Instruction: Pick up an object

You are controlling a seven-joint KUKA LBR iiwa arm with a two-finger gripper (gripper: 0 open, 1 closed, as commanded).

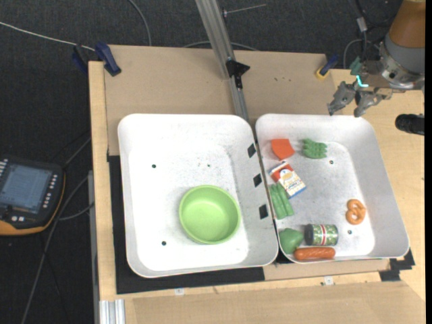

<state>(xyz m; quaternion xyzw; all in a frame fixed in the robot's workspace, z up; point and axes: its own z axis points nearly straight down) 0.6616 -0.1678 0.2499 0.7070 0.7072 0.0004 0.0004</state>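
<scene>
Round green bowl, twisted pretzel, cylindrical can

Floor dark speckled carpet, thin cables trailing across top left. Light wood bench fills centre, black mat under bins at front edge. Blue clamps on bench back corners. Aluminium rail running diagonally down from top. Handheld control pendant with screen lying on floor at left. Lighting even, soft shadows.
</scene>
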